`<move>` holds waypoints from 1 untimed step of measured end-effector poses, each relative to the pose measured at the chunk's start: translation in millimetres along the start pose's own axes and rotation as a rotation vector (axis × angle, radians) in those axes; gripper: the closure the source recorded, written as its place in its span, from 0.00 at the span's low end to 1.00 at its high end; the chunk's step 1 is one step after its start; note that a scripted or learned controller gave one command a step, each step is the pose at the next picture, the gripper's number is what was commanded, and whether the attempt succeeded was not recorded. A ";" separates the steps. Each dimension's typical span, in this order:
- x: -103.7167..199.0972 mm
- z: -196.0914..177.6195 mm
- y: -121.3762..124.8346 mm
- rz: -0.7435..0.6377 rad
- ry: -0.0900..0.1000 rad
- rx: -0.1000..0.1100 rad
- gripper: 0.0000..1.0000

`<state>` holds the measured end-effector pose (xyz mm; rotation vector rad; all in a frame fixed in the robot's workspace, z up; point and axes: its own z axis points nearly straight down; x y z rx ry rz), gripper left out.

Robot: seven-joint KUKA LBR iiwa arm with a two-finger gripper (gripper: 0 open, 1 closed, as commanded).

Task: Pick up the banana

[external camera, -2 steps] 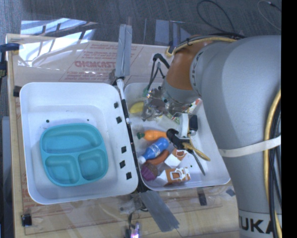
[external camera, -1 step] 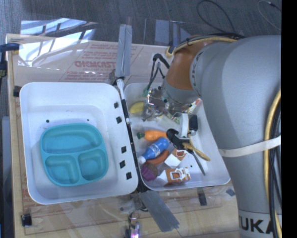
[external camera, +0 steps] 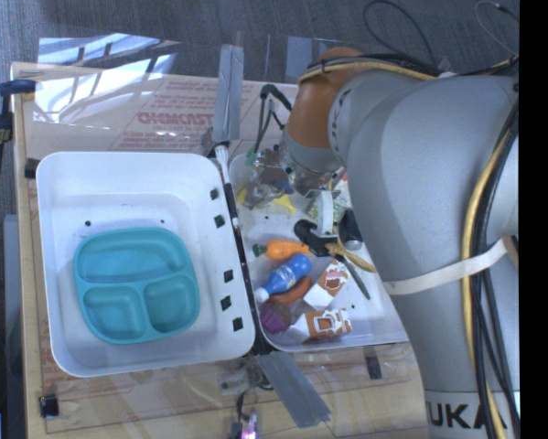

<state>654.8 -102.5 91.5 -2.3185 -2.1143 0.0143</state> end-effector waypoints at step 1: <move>-43.6 0.2 -14.8 0.029 0.004 -0.004 0.00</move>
